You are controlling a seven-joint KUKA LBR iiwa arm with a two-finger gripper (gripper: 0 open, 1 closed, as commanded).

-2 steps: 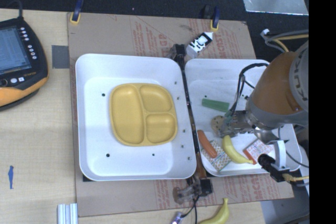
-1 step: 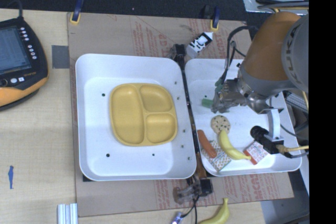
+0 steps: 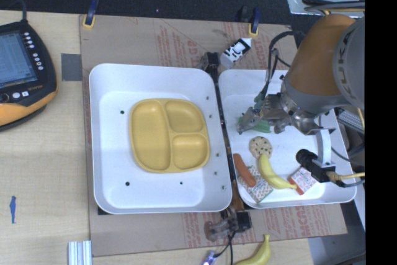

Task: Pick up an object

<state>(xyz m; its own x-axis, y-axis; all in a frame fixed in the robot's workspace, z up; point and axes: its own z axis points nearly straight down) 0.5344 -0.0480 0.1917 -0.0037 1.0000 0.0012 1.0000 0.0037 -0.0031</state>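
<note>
Cardboard sheet [image 3: 186,40]: red printing is running along its edges, too blurred to read.
Handheld screen [image 3: 18,62], upper left: display lines are showing, illegible.

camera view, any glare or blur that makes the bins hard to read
Camera view: the left bin shows a bright washed-out band along its left floor; the yellow divided plate stays sharp. In the right bin, the arm shades the tool, and the banana and cookie look slightly soft.
</note>
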